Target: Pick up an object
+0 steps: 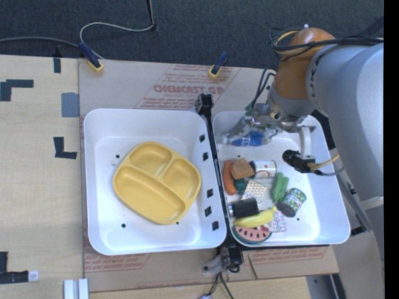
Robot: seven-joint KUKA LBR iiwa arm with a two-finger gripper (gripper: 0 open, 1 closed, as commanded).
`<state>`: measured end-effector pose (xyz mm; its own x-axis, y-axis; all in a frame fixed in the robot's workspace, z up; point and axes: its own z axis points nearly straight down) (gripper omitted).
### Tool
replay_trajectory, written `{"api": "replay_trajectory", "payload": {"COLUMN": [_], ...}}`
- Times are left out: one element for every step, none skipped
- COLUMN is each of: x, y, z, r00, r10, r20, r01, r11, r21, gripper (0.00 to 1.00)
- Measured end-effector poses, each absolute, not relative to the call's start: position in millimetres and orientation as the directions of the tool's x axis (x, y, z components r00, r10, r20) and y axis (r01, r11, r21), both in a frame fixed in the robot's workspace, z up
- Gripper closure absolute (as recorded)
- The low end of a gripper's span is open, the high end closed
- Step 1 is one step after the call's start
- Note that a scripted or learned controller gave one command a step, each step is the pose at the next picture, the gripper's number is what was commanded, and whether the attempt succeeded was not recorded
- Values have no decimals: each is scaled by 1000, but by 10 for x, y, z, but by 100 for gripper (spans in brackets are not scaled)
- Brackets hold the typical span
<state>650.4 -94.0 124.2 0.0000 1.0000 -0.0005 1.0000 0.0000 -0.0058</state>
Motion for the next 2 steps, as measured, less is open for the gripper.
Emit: {"api": "replay_trajectory", "payload": {"x": [6517,6516], "y": [-932,-932], "z": [1356,1354], "r00": [-2,-2], "r10": [1000,1000], "r20": [0,0], "r01": [1000,1000], "r11": [2,2], "r21": [-2,-3], "gripper": [100,0]}}
